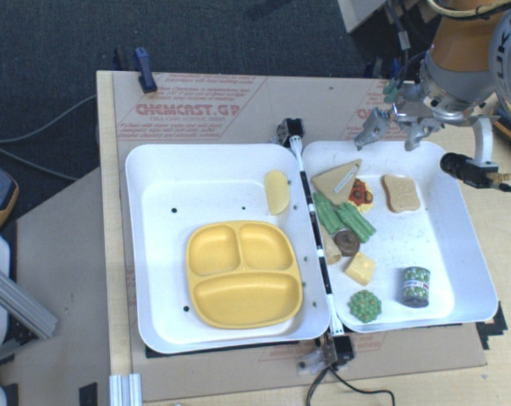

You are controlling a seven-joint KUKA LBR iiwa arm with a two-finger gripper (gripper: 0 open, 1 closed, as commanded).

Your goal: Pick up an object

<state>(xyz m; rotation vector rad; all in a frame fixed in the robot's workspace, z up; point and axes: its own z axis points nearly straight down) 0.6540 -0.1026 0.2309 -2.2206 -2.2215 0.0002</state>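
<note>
My gripper (394, 132) hangs over the far rim of the right bin (467, 227), open with nothing between its fingers. Below it in that bin lie a tan sandwich wedge (335, 178), a small red pizza piece (361, 195) and a slice of toast (401, 193). Toward the bin's left side are green beans (345, 216), a brown round piece (347, 242) and a yellow cheese cube (360, 268). A green broccoli head (365, 305) and a small green can (415, 286) sit near the front rim.
The left bin (154, 218) holds a yellow divided plate (243, 273) and a pale yellow slice (277, 191) at its far right corner. A black clamp (290, 129) joins the bins at the back. A blue clip (143, 68) sits on the cardboard's far left corner.
</note>
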